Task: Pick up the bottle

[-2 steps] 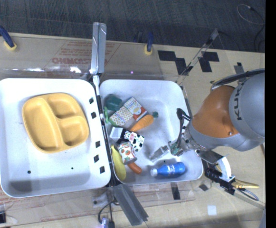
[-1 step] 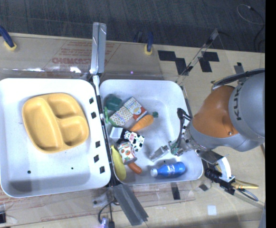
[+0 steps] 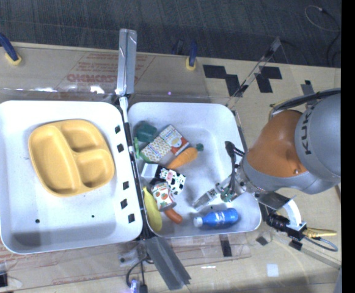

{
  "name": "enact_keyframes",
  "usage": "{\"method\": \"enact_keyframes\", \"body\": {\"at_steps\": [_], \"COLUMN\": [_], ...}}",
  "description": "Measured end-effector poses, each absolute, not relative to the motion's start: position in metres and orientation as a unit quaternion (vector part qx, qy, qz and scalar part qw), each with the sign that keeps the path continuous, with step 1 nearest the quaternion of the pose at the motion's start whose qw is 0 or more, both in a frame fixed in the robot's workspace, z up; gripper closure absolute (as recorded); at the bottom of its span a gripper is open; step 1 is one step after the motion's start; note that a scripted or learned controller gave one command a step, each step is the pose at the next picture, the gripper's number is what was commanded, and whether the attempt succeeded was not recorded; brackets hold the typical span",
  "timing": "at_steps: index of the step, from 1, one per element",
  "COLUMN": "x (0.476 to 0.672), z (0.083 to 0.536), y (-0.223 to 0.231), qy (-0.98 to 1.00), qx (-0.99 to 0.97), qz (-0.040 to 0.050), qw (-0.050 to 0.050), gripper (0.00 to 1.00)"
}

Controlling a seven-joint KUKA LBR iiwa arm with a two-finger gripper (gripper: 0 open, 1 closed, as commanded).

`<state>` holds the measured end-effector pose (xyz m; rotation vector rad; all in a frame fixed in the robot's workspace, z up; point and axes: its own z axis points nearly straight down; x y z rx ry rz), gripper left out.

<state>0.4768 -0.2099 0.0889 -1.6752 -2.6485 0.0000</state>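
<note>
A: Which step is it?
B: The approach. The gripper (image 3: 217, 193) hovers just above the blue bottle (image 3: 217, 218), which lies near the right bin's (image 3: 183, 110) front edge. Whether it is open can't be told; nothing is visibly held.
A: Next?
B: Probably descending, then closing.
A: Contents?
B: Right: carrot (image 3: 184, 157), banana (image 3: 152, 213), cartons. Left: yellow tray (image 3: 71, 156).

bench (image 3: 55, 81) bears two white bins (image 3: 18, 224) side by side

Two bins sit side by side on the desk (image 3: 36, 72). The left bin (image 3: 12, 224) holds a tray (image 3: 72, 156); in the right bin (image 3: 217, 118) (near its front edge) lies the bottle (image 3: 219, 218), the gripper (image 3: 217, 194) just behind it.
</note>
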Motion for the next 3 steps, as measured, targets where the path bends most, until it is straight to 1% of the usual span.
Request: {"method": "enact_keyframes", "body": {"at_steps": [1, 2, 3], "x": [0.4773, 0.4775, 0.4776], "z": [0.0958, 0.1022, 0.1022], "y": [-0.2100, -0.2096, -0.2095], "qy": [-0.847, -0.849, -0.849], "qx": [-0.532, -0.529, -0.528], "qz": [0.0003, 0.0006, 0.0006], "qw": [0.007, 0.010, 0.010], "gripper": [1.00, 1.00, 0.00]}}
